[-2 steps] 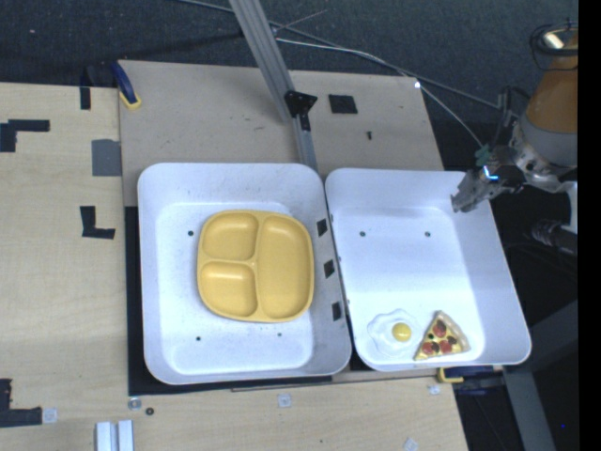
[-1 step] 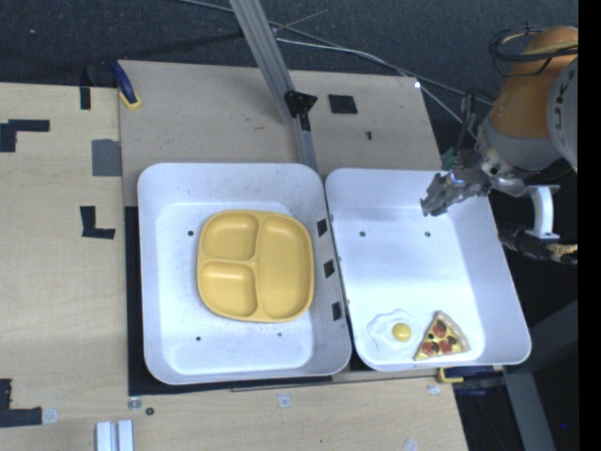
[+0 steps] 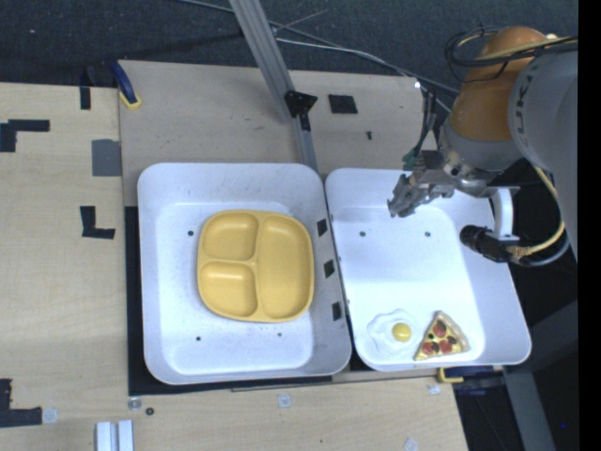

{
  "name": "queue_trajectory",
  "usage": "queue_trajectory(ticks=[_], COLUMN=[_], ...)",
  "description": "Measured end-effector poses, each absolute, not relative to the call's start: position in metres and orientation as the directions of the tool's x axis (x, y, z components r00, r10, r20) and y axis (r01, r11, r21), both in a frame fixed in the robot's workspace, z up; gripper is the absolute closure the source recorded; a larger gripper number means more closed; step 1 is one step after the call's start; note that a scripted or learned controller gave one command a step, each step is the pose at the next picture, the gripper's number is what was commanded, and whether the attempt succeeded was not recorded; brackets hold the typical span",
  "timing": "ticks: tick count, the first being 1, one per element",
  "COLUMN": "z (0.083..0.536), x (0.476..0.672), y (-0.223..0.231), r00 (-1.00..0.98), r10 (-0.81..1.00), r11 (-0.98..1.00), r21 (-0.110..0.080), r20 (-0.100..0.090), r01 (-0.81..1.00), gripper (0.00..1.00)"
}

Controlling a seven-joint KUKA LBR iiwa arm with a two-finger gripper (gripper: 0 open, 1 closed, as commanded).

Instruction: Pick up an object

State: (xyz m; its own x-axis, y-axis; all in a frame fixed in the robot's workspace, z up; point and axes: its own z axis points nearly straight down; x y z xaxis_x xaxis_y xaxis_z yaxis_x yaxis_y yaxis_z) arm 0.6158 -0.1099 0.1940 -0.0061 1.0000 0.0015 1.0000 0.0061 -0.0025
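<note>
Claw [image 3: 406, 205] over right bin's [image 3: 488, 280] far end; opening impossible to tell. Egg [image 3: 392, 330] and pizza [image 3: 441, 336] near: likely light, flat, slippery; best pinched across edges.

L bin [image 3: 160, 252]: sitting on the bench [image 3: 56, 252], left of R bin, walls touching along the middle.
R bin [image 3: 488, 289]: sitting just right of L bin.
Divided plate [image 3: 255, 265]: lying in L bin, abt centre, flat, apart from all walls.
Toy fried egg [image 3: 392, 330]: lying in R bin, near-front part, towards its left side.
Toy pizza slice [image 3: 441, 336]: lying in R bin, just right of the egg, close to front wall; can't tell if they're touching.
My gripper [image 3: 402, 205]: hanging over R bin's back part, well apart from egg & slice.
My arm [image 3: 512, 101]: coming in from the right, behind R bin.
Pole [image 3: 268, 50]: standing behind the bins, over the seam between them.
</note>
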Motion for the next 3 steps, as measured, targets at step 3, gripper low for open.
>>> queue_trajectory(ticks=[3], z=[0.226], x=[0.619], y=[0.046], r00=[-0.007], r10=[1.000], r11=[0.007], r21=[-0.001], r20=[0.001], r01=[1.000], gripper=[1.00])
